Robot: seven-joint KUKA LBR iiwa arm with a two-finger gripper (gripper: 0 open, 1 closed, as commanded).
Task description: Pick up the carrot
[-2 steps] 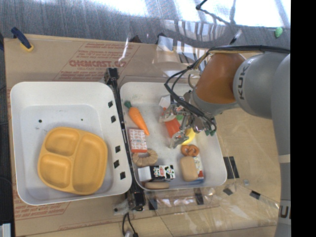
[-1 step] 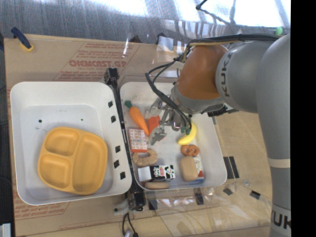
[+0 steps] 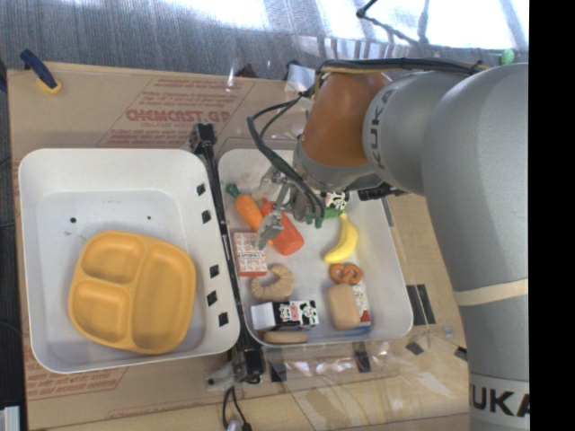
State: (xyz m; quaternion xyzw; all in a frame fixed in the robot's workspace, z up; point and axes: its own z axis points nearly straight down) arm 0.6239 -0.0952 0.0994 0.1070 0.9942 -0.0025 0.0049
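Note:
The carrot (image 3: 249, 212), orange with a green top pointing to the upper left, lies flat in the upper left part of the right bin (image 3: 395, 277). My gripper (image 3: 287, 219) hangs just to the right of the carrot, low over the bin. It is open, with one silvery finger (image 3: 268, 231) close beside the carrot's lower end and the other finger further right. An orange-red block (image 3: 289, 237) sits under and between the fingers, and nothing is gripped. The wrist and orange band hide the bin's upper right corner.
The right bin also holds a banana (image 3: 342, 239), a pretzel (image 3: 346, 273), a croissant (image 3: 274, 282), a red-white packet (image 3: 249, 252), a cow-print carton (image 3: 295, 313) and a wrapped bread (image 3: 344, 306). A yellow divided plate (image 3: 133, 290) lies in the left bin (image 3: 54, 187).

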